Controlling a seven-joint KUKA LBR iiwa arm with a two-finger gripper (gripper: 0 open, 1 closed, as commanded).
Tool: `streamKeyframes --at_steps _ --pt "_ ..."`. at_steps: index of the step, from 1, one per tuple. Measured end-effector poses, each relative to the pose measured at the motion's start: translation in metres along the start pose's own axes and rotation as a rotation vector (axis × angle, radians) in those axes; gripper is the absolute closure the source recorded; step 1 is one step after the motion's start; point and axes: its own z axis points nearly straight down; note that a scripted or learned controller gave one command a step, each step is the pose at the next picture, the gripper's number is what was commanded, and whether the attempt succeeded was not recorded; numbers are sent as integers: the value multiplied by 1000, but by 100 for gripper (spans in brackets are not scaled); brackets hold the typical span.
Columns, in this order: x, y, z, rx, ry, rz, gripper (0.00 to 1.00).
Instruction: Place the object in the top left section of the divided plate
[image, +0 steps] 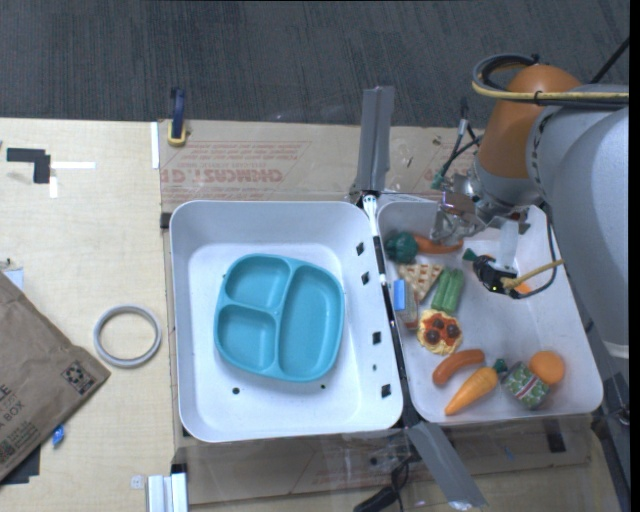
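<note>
Camera view has my gripper (452, 222) low over the right bin's (570, 310) far-left corner, above an orange carrot-like piece (438, 244) and a green toy (402, 245); packed that tightly, I judge it could catch two or none. I cannot tell its finger state. My arm enters from the right, wrist bent down; the divided plate (281, 316) waits in the left bin (200, 400).
</note>
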Motion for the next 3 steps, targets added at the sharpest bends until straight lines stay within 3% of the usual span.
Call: streamKeyframes --at_steps 1,2,3 --pt "-8 -4 -48 29 -3 205 100" --pt "-70 11 15 28 -2 151 100" --pt "-47 5 15 29 -2 181 100"
